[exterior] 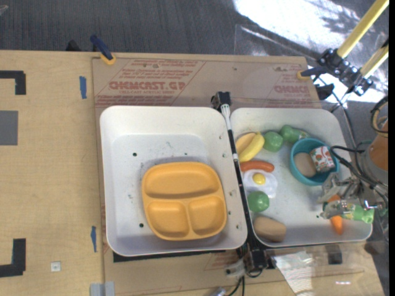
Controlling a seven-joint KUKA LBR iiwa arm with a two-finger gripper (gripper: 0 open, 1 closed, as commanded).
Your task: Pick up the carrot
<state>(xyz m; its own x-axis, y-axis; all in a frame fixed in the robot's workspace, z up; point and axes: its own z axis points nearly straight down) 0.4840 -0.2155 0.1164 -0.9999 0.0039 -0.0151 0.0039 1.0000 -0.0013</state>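
We are seeing the two-finger metal gripper [341, 203] hanging over the near right corner of the right white bin [290, 235], and we cannot tell its state, since cables and glare are blurring it. The small orange carrot [337, 223] is lying just beneath it, its green top partly hidden. Farther left, a teal bowl [299, 170] is sitting; the orange divided plastic tray [183, 198] is resting in the left white bin [117, 165].
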